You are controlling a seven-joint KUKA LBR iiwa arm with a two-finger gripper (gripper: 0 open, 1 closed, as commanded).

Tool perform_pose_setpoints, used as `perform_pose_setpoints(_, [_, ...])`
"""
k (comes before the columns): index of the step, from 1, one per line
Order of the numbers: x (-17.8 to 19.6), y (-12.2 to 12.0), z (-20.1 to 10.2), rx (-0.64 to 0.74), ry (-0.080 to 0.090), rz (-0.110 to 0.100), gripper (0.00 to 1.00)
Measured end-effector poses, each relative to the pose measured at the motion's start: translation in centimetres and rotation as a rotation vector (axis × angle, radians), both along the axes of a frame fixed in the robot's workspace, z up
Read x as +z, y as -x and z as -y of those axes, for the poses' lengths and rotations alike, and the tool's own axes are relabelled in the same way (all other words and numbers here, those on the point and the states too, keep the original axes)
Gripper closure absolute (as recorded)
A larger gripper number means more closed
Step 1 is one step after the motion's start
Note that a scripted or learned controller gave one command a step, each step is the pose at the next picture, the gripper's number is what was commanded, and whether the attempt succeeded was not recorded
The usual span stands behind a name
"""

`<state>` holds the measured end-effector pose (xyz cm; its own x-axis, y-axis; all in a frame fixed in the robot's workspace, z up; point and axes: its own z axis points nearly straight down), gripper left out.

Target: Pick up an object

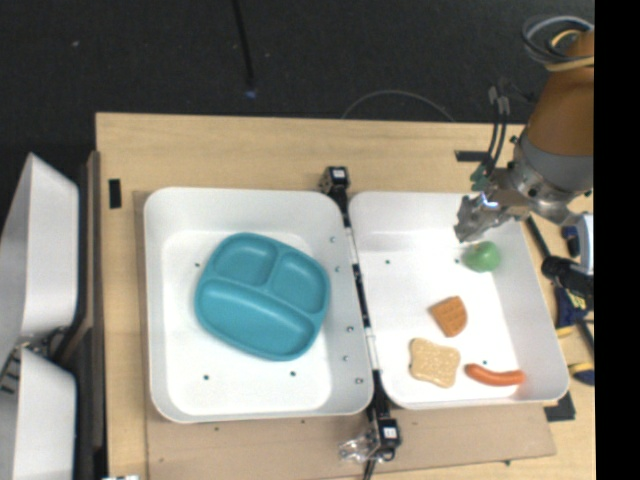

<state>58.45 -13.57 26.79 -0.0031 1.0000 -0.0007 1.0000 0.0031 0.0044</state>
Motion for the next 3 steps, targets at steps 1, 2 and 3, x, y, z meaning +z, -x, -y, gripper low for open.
perform_pose_setpoints(1, [-1.2,0.0,-4.6,0.002,0.000,-0.003,1.00])
perform_pose_setpoints(2, [-0.4,-0.1,-9.7,0.005,-0.002,-0.001,1.00])
perform_pose_setpoints(3, [-0.2,1.1,-15.0,0.005,-0.002,-0.004,1.00])
